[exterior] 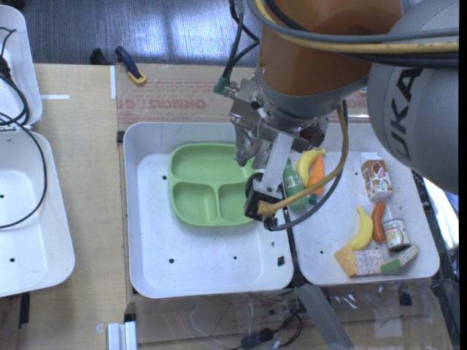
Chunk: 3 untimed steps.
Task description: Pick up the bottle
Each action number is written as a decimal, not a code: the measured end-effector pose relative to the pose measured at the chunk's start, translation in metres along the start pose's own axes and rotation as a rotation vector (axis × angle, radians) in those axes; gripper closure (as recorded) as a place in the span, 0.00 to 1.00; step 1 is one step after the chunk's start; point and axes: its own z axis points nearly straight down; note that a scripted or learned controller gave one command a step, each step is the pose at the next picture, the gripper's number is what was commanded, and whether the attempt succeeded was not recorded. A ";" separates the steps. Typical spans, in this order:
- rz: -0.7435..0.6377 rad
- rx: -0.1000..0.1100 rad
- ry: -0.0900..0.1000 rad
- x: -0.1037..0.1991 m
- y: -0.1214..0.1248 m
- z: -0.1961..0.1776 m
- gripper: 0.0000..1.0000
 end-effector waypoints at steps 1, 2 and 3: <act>0.330 -0.001 0.001 -0.007 -0.009 -0.035 1.00; 0.903 -0.001 0.003 0.006 -0.014 0.003 1.00; 0.902 -0.001 0.002 0.006 -0.015 0.003 0.00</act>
